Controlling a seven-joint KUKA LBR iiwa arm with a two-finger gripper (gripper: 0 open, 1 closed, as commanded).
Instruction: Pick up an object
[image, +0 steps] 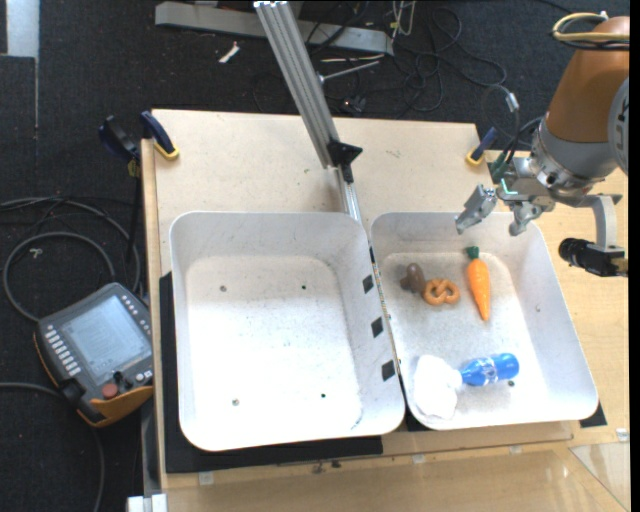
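camera view shows me the gripper (497, 211) hanging over the far edge of the right bin (560, 300), its two fingers spread apart with nothing between them. below it in that bin i see a carrot (479, 284) lying lengthwise, a small pretzel (440, 292) just beside it, and a brown lump (411, 277) touching the pretzel's other side. nearer the front edge a blue bottle (489, 369) lies on its side against a white wad (436, 387).

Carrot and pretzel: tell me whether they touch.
Apart. The camera view shows a strip of white bin floor between the carrot and the pretzel.
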